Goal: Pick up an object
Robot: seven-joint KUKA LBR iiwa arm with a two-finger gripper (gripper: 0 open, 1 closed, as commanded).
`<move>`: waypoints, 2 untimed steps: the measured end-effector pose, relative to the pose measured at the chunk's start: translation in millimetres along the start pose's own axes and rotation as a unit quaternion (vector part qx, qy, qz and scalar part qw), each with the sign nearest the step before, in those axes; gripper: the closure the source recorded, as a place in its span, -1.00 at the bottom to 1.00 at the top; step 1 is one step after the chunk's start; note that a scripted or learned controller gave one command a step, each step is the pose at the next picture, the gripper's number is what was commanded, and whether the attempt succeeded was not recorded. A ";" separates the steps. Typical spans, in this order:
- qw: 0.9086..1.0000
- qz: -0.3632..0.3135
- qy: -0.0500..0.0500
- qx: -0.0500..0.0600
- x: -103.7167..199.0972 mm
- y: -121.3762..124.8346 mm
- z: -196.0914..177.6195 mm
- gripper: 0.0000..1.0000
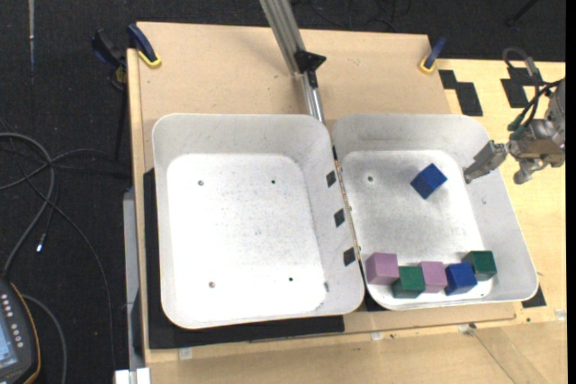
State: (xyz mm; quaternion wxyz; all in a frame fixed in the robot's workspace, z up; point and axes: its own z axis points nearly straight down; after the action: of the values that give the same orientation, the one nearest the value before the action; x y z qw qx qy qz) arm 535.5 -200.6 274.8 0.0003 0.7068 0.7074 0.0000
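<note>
Your gripper [504, 159] hangs at the right bin's [396, 132] three o'clock rim, pincer state unreadable; blue cube [429, 180] lies alone, easiest target.

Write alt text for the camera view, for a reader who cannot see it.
A gripper hangs over the right edge of the right bin, holding nothing, near a lone blue block. Five more blocks, pink, green and blue, cluster along that bin's near edge; the left bin sits alongside.
</note>
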 end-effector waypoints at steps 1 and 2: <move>1.000 -0.002 0.001 0.003 29.1 44.7 134.0 -1.00; 1.000 -0.002 0.000 -0.001 27.3 116.3 182.6 -1.00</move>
State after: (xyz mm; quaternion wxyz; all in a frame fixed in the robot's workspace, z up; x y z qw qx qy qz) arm 651.9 -173.3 92.3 0.0011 0.7054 0.7088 0.0006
